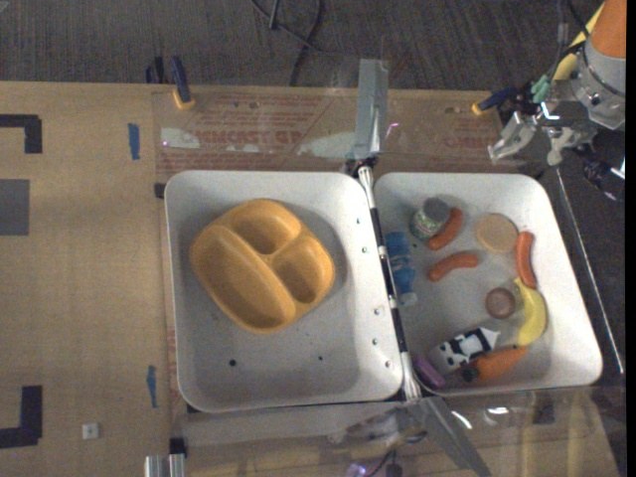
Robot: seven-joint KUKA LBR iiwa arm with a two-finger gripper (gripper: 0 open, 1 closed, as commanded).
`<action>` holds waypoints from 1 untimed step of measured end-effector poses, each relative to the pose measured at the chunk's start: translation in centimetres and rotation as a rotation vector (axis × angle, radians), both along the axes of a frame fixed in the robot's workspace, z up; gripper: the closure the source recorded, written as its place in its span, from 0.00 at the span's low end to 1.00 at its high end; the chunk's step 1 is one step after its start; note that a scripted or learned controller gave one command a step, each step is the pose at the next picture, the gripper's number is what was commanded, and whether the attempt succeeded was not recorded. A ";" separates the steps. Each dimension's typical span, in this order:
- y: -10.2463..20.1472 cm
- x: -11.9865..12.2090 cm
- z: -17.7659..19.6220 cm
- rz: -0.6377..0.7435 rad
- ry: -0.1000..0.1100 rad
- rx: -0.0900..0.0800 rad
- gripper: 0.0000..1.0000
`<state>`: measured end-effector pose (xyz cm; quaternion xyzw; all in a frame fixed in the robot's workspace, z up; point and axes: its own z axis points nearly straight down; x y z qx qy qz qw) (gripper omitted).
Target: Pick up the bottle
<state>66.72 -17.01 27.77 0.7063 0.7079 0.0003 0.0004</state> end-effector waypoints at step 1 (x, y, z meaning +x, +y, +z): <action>1.2 -5.3 -13.7 -0.121 0.001 0.000 0.00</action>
